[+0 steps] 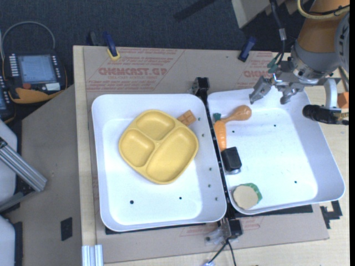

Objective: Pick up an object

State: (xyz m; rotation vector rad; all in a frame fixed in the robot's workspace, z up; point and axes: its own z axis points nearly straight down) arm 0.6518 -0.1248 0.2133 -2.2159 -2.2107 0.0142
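Bench: brown board (166, 71) with red print carries two white bins side by side, on dark carpet.
Near edge: cables and a clamp (224, 231) sit at the join of the bins.
Left bin (111, 204): holds a yellow plate (158, 146) with three compartments, lying flat in the middle.
Block (187, 117): small brown piece touching the plate's far right rim.
Right bin (299, 159): its things lie along the left wall; the rest of the floor is bare white.
Cookie (246, 196): round, pale tan with a green edge, in the near left corner of the right bin.
Black box (231, 159): small dark oblong just beyond the cookie, against the left wall.
Carrot (221, 133): orange, lying lengthwise beside the wall, green top at the far end, just beyond the black box.
Spoon (236, 114): tan wooden-looking piece with a rounded end, lying at a slant, its lower end near the carrot's top.
Gripper (273, 92): above the far part of the right bin, to the right of the spoon; two metal fingers (258, 91) spread apart with a clear gap, nothing between them, touching nothing that can be seen.
Arm (319, 32): grey with an orange band, coming in from the far right.
Far edge: blue clamps (112, 46) hold the board.
Left side: pendant (34, 73) with a screen lies on the floor beside the bench.
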